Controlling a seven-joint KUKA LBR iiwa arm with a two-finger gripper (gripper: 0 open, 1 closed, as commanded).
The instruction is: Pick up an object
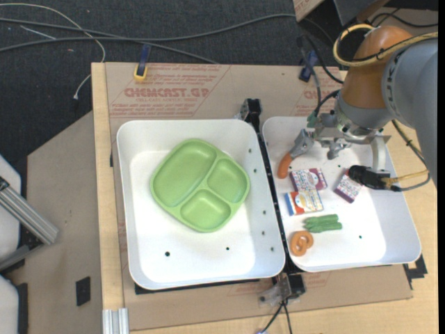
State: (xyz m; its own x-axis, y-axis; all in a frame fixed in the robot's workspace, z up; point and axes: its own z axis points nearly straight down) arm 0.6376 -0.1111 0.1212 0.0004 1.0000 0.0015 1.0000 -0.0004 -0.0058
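Note:
My gripper (318, 147) hangs over the far part of the right bin (396, 245), open, with nothing between its fingers. An orange carrot-like piece (285, 164) lies just left of and below its left finger (301, 143). In front of the gripper lie a purple and white packet (308, 180) and a small purple packet (347, 188). Further forward are a red, white and blue packet (304, 202), a green bean pod (322, 223) and an orange ring-shaped piece (301, 242).
The left bin (139, 256) holds a green divided plate (200, 184). A black connector on a yellow cable (368, 177) hangs over the right bin beside the small purple packet. The grey arm (410, 68) comes in from the upper right.

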